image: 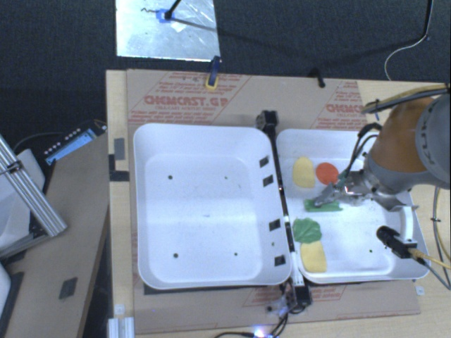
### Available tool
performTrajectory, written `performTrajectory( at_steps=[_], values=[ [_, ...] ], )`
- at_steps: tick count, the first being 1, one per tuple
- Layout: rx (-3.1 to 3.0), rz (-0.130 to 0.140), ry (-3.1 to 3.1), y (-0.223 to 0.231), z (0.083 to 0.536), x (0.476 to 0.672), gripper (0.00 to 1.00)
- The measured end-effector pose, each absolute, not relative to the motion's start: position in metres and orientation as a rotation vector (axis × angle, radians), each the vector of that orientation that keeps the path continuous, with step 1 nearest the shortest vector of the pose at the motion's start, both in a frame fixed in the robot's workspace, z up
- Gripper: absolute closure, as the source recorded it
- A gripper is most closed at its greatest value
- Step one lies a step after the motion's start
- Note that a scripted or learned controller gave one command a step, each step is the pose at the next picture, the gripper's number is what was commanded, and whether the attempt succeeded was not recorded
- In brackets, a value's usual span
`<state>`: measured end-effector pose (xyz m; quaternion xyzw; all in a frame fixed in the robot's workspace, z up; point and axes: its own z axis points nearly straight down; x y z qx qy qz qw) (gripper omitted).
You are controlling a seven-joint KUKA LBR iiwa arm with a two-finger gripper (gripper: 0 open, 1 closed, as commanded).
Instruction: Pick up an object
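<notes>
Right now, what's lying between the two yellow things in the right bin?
In the camera view, a green leafy piece lies directly above the lower yellow thing; bare white floor separates it from the upper yellow thing.

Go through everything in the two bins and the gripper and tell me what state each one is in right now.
Gripper: low in the right bin, over a green thing.
Green thing under gripper: lying flat on the bin floor.
Yellow object: resting near the bin's back, apart from the gripper.
Orange-red round object: resting beside it.
Green leafy object: lying flat, touching the yellow piece below.
Yellow piece: lying by the front left wall.
</notes>
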<state>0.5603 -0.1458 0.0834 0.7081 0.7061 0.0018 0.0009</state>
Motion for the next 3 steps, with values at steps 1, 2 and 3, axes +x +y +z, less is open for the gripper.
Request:
performTrajectory(
  at_steps=[1,2,3],
  values=[
    [2.207,0.009,2.219,-0.171,0.135,0.633,0.0],
    [2.212,0.002,2.232,-0.111,0.082,0.64,0.0],
    [2.211,0.006,2.225,-0.115,0.097,0.642,1.0]
  ],
)
